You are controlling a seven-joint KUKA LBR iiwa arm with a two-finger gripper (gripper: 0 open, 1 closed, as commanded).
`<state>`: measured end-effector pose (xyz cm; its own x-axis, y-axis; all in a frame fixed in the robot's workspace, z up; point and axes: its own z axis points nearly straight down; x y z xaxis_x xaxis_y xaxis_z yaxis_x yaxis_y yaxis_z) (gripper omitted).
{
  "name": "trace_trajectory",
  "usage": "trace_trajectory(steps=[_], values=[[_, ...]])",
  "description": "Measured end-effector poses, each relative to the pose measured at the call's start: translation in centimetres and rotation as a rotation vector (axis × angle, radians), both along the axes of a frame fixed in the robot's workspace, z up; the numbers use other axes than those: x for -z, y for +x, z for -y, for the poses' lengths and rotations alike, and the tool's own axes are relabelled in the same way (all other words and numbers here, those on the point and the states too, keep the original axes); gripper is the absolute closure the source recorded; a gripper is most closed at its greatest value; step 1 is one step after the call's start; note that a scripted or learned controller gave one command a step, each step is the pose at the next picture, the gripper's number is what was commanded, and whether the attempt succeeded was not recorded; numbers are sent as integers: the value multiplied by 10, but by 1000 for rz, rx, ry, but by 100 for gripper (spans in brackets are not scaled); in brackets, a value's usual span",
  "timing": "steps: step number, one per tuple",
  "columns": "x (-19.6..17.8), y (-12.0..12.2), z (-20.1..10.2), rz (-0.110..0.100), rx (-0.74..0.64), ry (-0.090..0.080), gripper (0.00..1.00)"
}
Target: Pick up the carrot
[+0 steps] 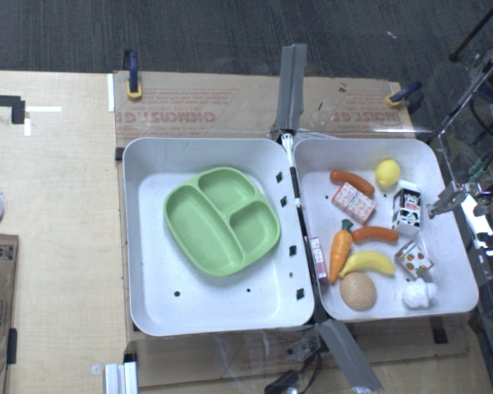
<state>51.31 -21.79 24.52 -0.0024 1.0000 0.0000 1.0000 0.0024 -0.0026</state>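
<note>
The carrot [339, 254] is orange with a green leafy top and lies in the right bin [444, 220], near its left wall. It runs nearly upright in the view, with the leafy end pointing to the far side. A yellow banana [368, 263] touches its right side. An orange-red sausage [375, 235] lies just right of its top. A tan egg-shaped ball [357, 290] sits below its tip, and a thin pink packet [316, 258] lies along the wall on its left.
The right bin also holds a second sausage [352, 181], a lemon [387, 173], a pink snack box [352, 203], a black-and-white carton [407, 208], a small printed carton [413, 259] and a white lump [417, 294]. A green divided plate [222, 220] lies in the left bin [148, 302].
</note>
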Motion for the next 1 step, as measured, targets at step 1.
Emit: trace_trajectory(steps=[1], values=[[42,21,-62,-1,-175,1,0]])
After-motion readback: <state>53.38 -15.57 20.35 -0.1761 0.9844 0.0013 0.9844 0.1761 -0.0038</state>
